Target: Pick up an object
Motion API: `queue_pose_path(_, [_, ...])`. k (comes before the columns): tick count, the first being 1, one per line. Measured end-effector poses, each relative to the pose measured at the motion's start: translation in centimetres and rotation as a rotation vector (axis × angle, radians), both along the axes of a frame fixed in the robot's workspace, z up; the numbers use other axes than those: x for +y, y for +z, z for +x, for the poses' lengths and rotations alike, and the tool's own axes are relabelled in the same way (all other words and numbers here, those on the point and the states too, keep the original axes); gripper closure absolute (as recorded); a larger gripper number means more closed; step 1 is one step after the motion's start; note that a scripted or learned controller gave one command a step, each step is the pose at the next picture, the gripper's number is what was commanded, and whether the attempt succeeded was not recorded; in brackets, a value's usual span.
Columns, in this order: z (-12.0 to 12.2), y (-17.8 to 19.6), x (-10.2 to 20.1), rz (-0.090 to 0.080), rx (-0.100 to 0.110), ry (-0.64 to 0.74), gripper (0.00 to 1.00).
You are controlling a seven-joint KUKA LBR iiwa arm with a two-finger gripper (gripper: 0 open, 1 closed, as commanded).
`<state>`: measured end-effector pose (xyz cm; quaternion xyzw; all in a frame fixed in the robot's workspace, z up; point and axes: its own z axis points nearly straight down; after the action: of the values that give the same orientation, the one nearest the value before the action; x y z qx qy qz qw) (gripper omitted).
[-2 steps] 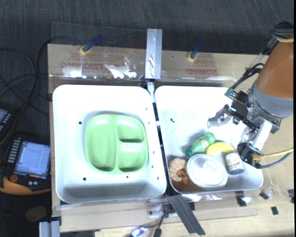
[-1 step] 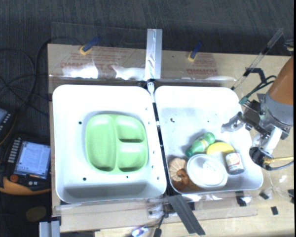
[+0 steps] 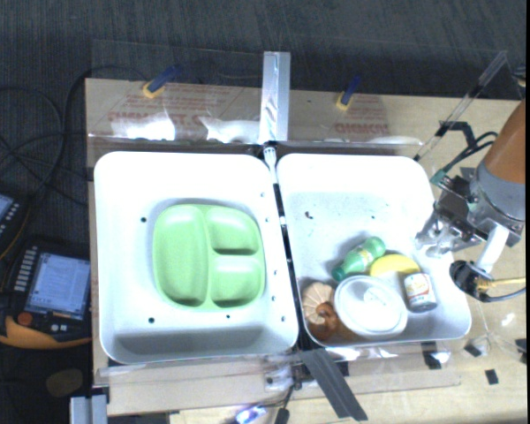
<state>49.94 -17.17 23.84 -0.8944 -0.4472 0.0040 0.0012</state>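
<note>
With its finger state impossible to tell, the metal two-finger gripper (image 3: 443,234) just right of the small brown-labelled jar (image 3: 418,291) should descend squarely over it, avoiding the round white lidded tub (image 3: 369,305) at the jar's left.

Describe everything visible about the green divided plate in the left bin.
The green divided plate is a pale green, rounded-square dish that looks like matte plastic. Raised ridges split it into three sections: one tall compartment on the view's left and two smaller ones stacked on the right. It lies flat and right side up on the floor of the left bin, roughly centred, apart from the walls. Nothing sits in it or touches it apart from the bin floor beneath.
</note>
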Motion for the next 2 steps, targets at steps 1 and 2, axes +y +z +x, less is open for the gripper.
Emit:
queue_pose_path(1, [3.99, -5.88, 2.55, 0.002, -0.003, 0.097, 1.0])
queue_pose_path(2, [4.0, -5.87, 2.55, 0.002, -0.003, 0.097, 0.0])
